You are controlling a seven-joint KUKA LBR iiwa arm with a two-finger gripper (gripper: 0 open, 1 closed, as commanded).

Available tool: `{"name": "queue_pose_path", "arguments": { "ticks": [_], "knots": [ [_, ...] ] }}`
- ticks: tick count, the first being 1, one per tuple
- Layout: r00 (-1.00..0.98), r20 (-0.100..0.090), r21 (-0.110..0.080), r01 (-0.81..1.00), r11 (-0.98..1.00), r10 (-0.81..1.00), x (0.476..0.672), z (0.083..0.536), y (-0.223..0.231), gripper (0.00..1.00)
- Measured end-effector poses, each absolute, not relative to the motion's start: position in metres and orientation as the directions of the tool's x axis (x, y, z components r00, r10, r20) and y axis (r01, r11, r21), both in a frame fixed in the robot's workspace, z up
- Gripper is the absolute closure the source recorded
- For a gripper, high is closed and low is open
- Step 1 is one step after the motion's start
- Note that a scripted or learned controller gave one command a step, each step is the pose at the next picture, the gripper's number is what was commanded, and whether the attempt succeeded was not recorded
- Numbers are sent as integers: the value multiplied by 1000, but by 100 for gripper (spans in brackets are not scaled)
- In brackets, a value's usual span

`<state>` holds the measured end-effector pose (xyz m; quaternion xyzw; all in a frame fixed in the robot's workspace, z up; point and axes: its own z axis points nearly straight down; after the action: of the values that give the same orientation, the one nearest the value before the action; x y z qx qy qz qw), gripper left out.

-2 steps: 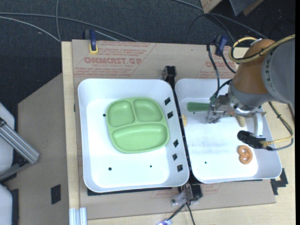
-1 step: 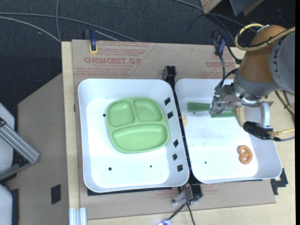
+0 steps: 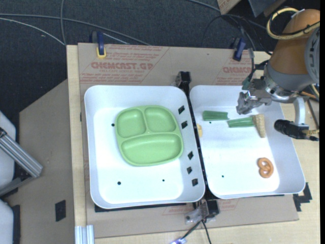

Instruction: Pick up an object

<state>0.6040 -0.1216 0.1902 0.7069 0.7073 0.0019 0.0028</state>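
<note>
Seemingly the likeliest target was the green strip (image 3: 240,122) lying in the right bin (image 3: 284,187), toward its far end, with a second green piece (image 3: 215,116) just to its left and a tan stick (image 3: 260,125) touching or nearly touching its right end. The gripper (image 3: 247,104) hung just above and behind that strip, tipped down toward it; whether it touched the strip could not be told. How the jaws stood could not be told either, since the dark metal of the tool blurred together at that spot, and nothing was visibly caught between them.

To do the step well, the arm would probably need to come straight down over the middle of the strip, its closing line across the narrow width rather than along the length, so that the tan stick beside it would not be nudged or pinched along with it.

Farther off, a small orange pretzel-shaped thing (image 3: 265,167) lay well apart near the bin's near right corner. The left bin (image 3: 101,187) held a green divided plate (image 3: 148,135), and both bins rested on the cardboard-covered bench (image 3: 132,60).
</note>
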Motion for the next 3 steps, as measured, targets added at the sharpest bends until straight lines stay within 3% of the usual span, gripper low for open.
{"name": "queue_pose_path", "arguments": {
  "ticks": [1,3],
  "knots": [
    [-1,-1,4,1000,1,1000,605,217,-122,100],
    [-6,3,-2,1000,6,1000,591,219,-22,100]
  ]
}}
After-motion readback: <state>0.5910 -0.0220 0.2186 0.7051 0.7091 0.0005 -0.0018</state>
